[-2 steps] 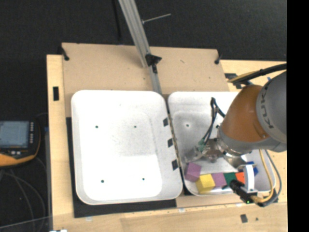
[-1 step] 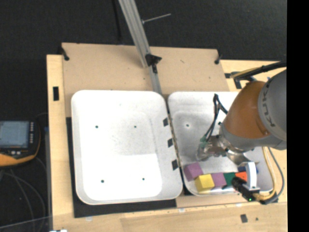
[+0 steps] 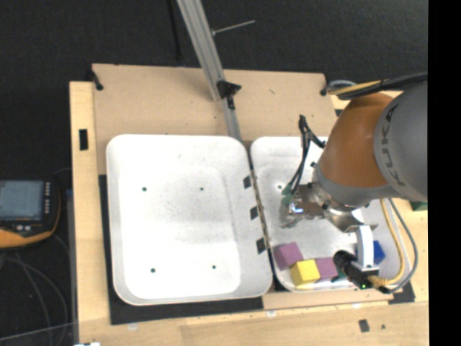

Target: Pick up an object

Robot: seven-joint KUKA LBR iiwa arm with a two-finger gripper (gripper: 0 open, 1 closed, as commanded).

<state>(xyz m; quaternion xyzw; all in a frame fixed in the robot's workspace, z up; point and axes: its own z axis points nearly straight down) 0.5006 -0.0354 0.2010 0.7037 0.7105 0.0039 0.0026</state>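
Your left bin [image 3: 180, 215] sits beside the right bin [image 3: 268, 157]. There the gripper [image 3: 292, 213] hangs above the purple block [image 3: 288, 254] and yellow block [image 3: 305, 272].
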